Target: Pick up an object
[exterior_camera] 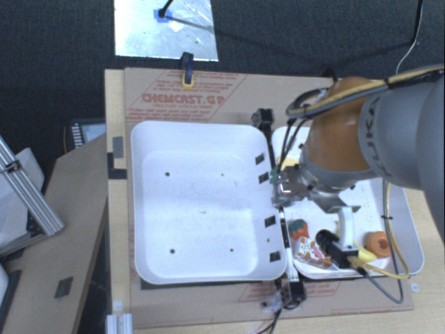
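Nearest the camera, by the front rim of the right-hand shallow white bin (416,242), lie a flat printed red-and-white packet (313,254), a small red-and-green lump (299,229) and a round orange piece (378,243). The lump sits closest to the gripper (284,188), just camera-ward of it and tight against that bin's left side. Whether the gripper is released or clenched I cannot tell. Room opens rightward.

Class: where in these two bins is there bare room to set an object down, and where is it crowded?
The left bin is the free patch: its white floor lies bare between all four walls. The right bin is crowded: the arm hangs over it, and an orange piece, a printed packet and a red-and-green item cluster at its near edge.
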`<state>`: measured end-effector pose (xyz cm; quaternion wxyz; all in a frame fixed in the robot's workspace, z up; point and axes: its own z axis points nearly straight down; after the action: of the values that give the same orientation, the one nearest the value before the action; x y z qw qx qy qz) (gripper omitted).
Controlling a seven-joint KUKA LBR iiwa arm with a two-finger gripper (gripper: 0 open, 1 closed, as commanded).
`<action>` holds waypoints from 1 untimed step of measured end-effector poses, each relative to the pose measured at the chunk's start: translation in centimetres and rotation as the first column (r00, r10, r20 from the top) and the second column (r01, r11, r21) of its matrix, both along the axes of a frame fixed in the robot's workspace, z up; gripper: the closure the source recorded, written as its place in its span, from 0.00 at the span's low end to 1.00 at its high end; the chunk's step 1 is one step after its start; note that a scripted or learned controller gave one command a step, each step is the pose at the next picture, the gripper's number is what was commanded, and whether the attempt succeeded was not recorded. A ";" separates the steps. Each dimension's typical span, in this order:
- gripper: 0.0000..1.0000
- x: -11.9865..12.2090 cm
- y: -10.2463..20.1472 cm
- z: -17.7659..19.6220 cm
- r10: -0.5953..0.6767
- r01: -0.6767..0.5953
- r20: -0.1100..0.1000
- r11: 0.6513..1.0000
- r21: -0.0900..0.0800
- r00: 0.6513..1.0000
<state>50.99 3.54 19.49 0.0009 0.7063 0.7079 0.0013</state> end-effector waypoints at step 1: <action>1.00 5.0 4.5 -1.1 0.006 -0.006 0.001 1.000 0.001 1.000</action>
<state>55.94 8.08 18.39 0.0008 0.7041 0.7101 0.0021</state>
